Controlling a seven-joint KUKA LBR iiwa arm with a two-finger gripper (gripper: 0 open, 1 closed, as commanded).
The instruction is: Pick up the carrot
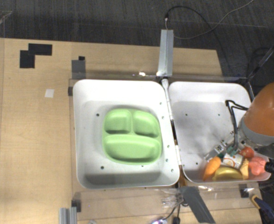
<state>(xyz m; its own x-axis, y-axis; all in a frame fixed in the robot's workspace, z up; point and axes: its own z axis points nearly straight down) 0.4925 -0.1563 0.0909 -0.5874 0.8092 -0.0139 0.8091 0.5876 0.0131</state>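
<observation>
Two white bins sit side by side on the wooden bench, centre and right of frame. The left bin [85, 125] holds a green divided tray [131, 135], three compartments, lying flat near the bin's middle. The right bin [197, 106] has its contents bunched in the lower right corner. The carrot [211, 167], orange, lies at the left edge of that bunch, near the bin's front wall, touching a yellow banana [228, 173] just to its right. Behind the banana is a small white item with markings [231, 161], a red tomato-like piece [247, 151] above it, and a pink item [257, 166] at the far right. The arm enters from the right edge of frame, its orange band [267, 108] filling the mid-right. The gripper [222, 148] is low over the pile, just above and right of the carrot; whether it touches anything is unclear, and its opening cannot be told from this angle. A black cable [232, 111] loops from the wrist across the bin floor.
</observation>
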